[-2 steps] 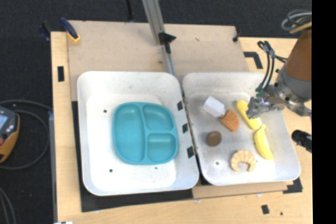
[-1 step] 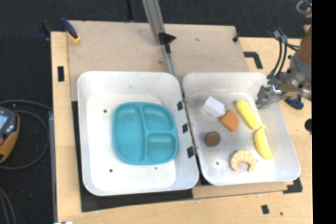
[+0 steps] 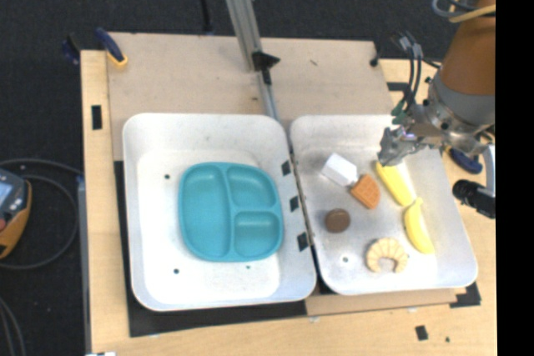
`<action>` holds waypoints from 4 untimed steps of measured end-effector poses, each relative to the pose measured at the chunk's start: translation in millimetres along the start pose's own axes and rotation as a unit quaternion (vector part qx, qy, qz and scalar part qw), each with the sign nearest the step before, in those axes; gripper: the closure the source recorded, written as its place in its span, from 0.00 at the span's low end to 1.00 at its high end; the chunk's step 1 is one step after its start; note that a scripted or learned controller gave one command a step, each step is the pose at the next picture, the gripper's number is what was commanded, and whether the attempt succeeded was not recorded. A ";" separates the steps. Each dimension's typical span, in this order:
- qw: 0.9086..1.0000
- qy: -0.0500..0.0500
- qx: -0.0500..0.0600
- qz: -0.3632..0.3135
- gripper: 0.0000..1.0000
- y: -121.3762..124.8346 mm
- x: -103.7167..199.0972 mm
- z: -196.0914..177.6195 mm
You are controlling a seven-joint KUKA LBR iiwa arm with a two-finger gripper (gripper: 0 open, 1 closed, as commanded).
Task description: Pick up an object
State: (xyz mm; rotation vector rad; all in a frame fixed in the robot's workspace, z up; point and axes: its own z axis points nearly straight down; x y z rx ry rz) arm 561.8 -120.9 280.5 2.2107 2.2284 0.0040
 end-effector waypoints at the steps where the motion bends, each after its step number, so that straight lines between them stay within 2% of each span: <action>1: 1.000 0.001 0.002 0.000 1.00 11.4 61.5 7.8; 4: 1.000 0.000 0.001 0.001 1.00 47.2 192.0 22.1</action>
